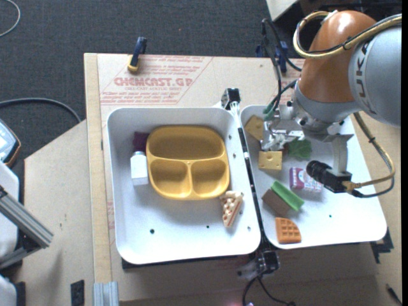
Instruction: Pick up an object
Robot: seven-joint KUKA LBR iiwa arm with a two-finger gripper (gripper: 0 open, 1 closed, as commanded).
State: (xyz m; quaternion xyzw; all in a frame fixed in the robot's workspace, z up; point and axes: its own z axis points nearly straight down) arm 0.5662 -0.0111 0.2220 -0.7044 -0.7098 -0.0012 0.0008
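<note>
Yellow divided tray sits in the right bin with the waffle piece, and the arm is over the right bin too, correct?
Not quite. The camera view shows the yellow divided tray in the left bin, not the right. The waffle piece does lie in the right bin, and the arm is over that bin.

We see two shallow white bins side by side: left bin (121, 190), right bin (357, 225). Left one holds a yellow three-compartment plastic tray (187, 161), a small white bottle (139, 168) touching its left edge, and a toy pizza slice (231, 208). The gripper (275, 139) sits low over the right bin, above a yellow cheese block (270, 160); a toy waffle (287, 230) lies near the front.
</note>
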